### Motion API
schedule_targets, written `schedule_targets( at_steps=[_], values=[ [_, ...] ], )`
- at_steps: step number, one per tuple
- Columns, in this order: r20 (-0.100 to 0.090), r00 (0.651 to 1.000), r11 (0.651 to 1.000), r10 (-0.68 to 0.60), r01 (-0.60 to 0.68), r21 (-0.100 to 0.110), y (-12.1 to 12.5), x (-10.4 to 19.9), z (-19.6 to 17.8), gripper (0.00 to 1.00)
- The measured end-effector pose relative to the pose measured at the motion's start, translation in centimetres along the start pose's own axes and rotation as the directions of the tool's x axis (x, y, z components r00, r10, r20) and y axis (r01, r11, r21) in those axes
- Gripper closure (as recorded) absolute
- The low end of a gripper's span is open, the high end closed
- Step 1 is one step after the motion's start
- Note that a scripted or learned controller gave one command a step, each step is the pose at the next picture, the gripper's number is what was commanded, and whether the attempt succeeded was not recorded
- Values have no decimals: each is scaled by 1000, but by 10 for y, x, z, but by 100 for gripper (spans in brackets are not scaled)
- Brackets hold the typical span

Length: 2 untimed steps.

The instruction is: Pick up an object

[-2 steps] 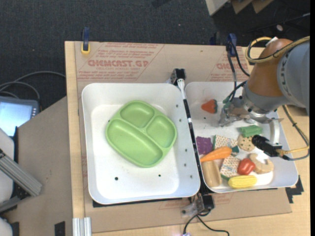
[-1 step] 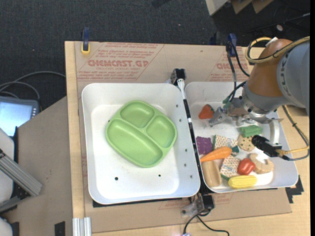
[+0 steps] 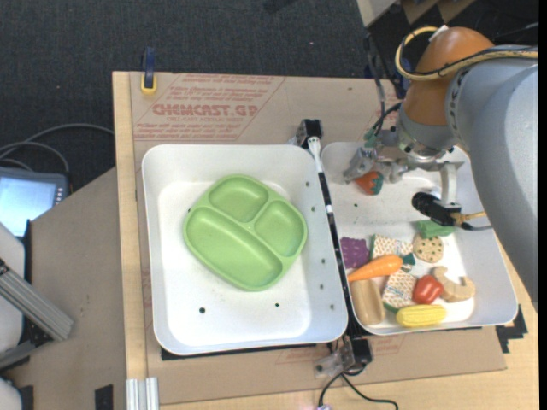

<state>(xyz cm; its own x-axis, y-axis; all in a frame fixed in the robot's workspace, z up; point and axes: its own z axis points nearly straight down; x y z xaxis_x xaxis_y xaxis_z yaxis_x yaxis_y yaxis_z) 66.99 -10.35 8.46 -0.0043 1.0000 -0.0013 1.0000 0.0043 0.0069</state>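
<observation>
My gripper (image 3: 371,169) hangs over the far left part of the right bin (image 3: 342,156), below the arm's orange band. A small red and orange toy (image 3: 368,183) lies right at its tip, touching it or just under it. I cannot make out whether the toy is held. Toy food is heaped in the near half of the same bin: an orange carrot (image 3: 376,268), a purple piece (image 3: 353,250), a round cookie (image 3: 427,248), a red pepper (image 3: 426,289) and a yellow corn cob (image 3: 420,316).
A green divided plate (image 3: 246,229) lies in the left bin (image 3: 162,186). A tan block (image 3: 366,302) sits by the right bin's near wall. A black part (image 3: 430,203) of the arm reaches over the green toy (image 3: 436,228). Both bins rest on a cardboard sheet (image 3: 205,105).
</observation>
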Motion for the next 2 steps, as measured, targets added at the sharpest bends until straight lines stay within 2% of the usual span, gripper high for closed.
schedule_targets(
  at_steps=[1,2],
  values=[
    [1,1000,1000,3,-3,3,-3,-2,-11,100],
    [-3,1000,1000,2,-2,6,-52,30,-106,100]
  ],
)
